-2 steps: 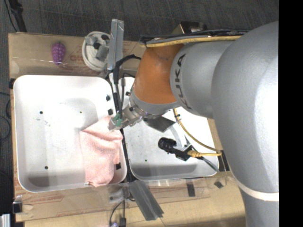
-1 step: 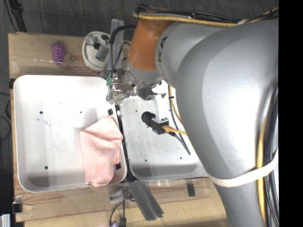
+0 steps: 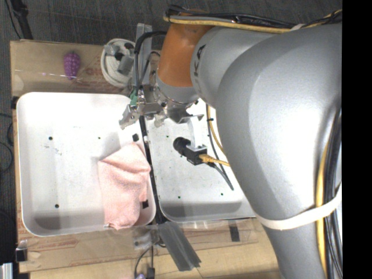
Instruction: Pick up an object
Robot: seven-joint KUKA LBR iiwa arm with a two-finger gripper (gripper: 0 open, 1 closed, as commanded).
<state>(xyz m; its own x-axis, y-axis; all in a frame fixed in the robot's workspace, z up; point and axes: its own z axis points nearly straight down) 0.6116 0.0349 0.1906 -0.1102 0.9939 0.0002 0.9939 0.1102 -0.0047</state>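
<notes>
A: Where do we log the cloth (image 3: 123, 182)?

B: Pink cloth, crumpled, in the left bin (image 3: 35, 156). We see it heaped against that bin's right wall, toward the lower right corner.

A: And the gripper (image 3: 143, 110)?

B: Over the left bin's upper right corner, at the wall it shares with the right bin (image 3: 192, 196). It sits apart from the cloth. We cannot tell how far open it is, or whether it has hold of anything.

A: The arm (image 3: 261, 97)?

B: Grey, orange band, reaching in from the right of the left bin.

A: Outside the left bin?

B: A small purple lump (image 3: 71, 64) on the bench (image 3: 35, 57) above its top wall, and a white round thing (image 3: 116, 60) near its upper right corner.
</notes>
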